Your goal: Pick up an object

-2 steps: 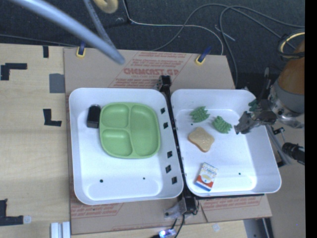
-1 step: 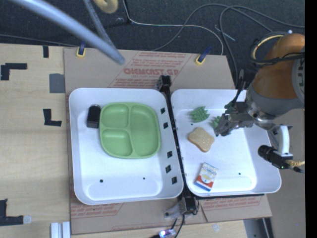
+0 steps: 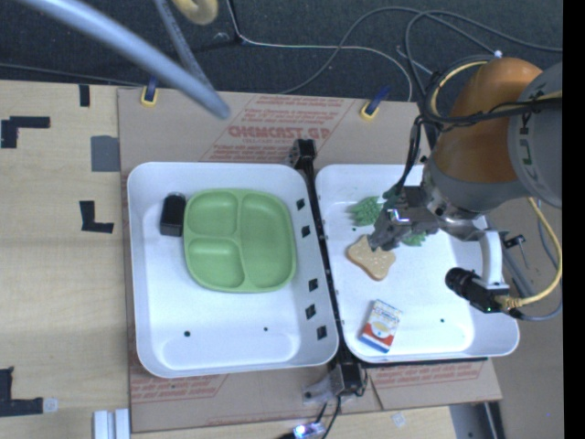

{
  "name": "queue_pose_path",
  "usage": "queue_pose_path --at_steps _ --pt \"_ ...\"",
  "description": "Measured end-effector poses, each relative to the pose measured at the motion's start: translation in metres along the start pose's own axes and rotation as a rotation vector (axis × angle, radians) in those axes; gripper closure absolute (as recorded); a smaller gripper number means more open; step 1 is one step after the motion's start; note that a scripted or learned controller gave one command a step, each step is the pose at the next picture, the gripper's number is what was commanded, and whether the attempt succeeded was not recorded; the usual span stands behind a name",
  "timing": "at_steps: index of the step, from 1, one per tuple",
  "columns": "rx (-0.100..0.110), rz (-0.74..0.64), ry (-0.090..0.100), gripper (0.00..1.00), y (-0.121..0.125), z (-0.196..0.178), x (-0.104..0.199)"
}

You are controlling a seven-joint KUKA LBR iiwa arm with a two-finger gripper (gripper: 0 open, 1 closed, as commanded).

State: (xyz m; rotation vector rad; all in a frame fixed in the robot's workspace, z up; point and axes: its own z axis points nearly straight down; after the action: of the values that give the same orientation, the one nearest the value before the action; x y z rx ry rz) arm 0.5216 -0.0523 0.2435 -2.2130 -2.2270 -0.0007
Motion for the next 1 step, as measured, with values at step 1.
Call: queue_pose_path --at_steps 1 --pt "0.002 0.000 -0.001 1.00 -0.0037 0.0146 0.0518"
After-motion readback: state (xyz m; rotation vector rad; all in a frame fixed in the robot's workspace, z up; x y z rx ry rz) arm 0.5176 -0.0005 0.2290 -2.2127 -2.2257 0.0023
